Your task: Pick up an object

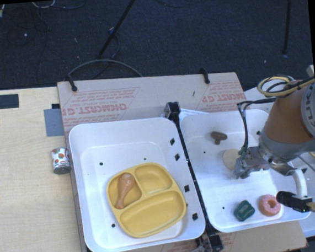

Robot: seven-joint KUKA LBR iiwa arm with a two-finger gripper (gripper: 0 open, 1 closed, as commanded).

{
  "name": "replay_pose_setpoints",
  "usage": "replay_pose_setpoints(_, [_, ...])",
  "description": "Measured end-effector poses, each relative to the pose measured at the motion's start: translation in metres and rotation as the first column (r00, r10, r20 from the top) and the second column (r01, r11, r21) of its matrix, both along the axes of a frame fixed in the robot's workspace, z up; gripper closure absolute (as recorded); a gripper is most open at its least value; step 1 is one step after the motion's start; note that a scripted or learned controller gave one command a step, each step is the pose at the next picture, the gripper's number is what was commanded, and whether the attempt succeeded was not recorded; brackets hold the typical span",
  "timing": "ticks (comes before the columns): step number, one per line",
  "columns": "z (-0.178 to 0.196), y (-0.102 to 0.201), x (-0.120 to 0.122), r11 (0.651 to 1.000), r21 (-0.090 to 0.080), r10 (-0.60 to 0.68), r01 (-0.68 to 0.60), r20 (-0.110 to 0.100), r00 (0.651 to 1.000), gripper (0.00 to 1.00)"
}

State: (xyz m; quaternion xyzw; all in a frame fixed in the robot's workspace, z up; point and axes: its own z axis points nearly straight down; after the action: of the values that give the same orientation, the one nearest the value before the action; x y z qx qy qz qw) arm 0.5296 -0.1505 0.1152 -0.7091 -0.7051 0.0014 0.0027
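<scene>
Jaws (pixel 242 169) sit low in the right bin (pixel 210 212), just beside a pale disc (pixel 230 158) — we cannot tell their state. We judge the risk: closing off-centre would nudge that flat disc away — nothing grasped.

The gripper (pixel 242 167) sits low in the right bin (pixel 221 216), its fingertips too small and dark to tell apart. It covers the right part of a pale round object (pixel 230 158). The arm (pixel 290 123) is cut off at the right edge.
</scene>
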Motion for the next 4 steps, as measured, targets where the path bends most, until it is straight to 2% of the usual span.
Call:
replay_pose_setpoints(1, [0.044,0.003,-0.004,1.0,-0.002,0.006,-0.006,0.007,1.0,1.0])
replay_pose_setpoints(2, [0.107,0.004,-0.006,1.0,-0.003,0.007,-0.007,0.009,1.0,1.0])
replay_pose_setpoints(3, [0.124,0.004,-0.005,1.0,-0.002,0.007,-0.007,0.006,1.0,1.0])
replay_pose_setpoints(4, [0.13,0.059,-0.005,1.0,0.001,0.011,-0.011,0.003,1.0,1.0])
